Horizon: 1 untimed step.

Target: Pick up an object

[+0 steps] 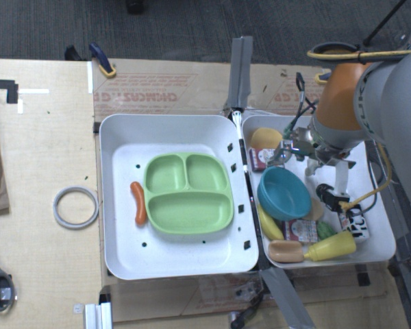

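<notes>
Camera view: gripper [288,152] hangs over right bin [378,235], upper right of frame; open or closed, we cannot tell. Blue bowl [284,192] just below it: we judge light, stiff, slick; pinch rim.

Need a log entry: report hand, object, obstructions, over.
Hand over right bin, at blue bowl far edge; grip state unclear. Nothing visibly held. Bowl crowded by banana and red packet.

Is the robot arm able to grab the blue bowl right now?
Probably yes. The blue bowl lies open on top of the other things in the right bin, nothing covers it, and the arm hangs over that bin.
</notes>
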Each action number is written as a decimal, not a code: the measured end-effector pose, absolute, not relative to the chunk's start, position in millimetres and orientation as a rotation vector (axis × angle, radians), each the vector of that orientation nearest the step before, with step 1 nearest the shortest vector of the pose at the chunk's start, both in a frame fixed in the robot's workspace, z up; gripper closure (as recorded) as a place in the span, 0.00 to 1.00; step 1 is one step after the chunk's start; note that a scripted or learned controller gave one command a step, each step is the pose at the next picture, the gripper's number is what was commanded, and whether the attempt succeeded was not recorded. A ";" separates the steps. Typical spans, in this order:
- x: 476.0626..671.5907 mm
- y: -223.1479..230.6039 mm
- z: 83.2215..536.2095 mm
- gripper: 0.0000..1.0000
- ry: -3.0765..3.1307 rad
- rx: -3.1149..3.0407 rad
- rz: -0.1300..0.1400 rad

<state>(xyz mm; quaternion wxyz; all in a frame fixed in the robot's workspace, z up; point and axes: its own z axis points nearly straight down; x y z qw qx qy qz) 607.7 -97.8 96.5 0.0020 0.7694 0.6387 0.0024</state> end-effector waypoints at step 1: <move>574.0 -41.9 191.1 0.00 2.213 2.230 -0.002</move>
